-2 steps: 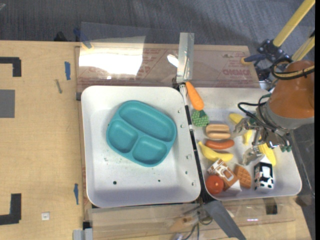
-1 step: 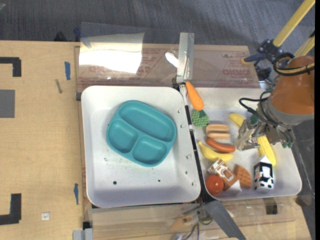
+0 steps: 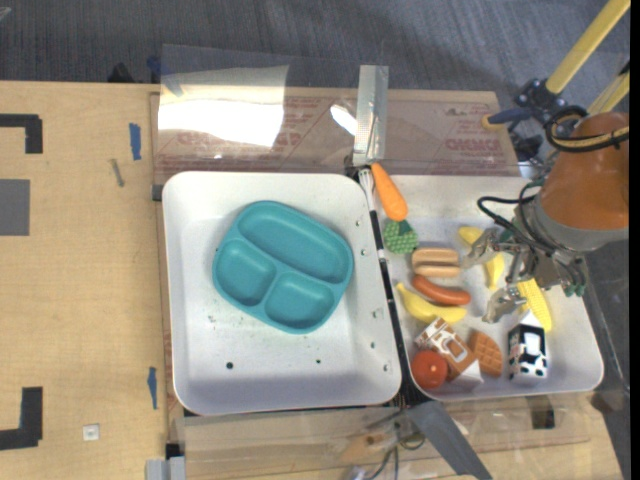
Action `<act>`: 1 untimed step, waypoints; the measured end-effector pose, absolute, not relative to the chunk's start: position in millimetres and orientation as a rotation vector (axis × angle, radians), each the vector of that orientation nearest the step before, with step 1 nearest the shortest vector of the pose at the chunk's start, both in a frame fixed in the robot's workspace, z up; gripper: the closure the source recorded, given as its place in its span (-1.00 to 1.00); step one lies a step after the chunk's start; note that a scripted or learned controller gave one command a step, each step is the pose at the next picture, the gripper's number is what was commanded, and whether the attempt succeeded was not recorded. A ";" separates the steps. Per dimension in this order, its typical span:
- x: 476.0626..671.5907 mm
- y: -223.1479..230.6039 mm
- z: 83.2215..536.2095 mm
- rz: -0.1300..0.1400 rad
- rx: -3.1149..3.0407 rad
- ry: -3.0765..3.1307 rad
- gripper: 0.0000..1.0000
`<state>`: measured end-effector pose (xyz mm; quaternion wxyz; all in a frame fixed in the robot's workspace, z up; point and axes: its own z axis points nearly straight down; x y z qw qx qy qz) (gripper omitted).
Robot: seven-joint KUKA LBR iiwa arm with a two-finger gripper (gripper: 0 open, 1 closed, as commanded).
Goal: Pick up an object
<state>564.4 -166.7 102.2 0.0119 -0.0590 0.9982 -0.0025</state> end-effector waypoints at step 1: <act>567.0 -165.8 114.3 -0.012 -0.186 3.103 1.00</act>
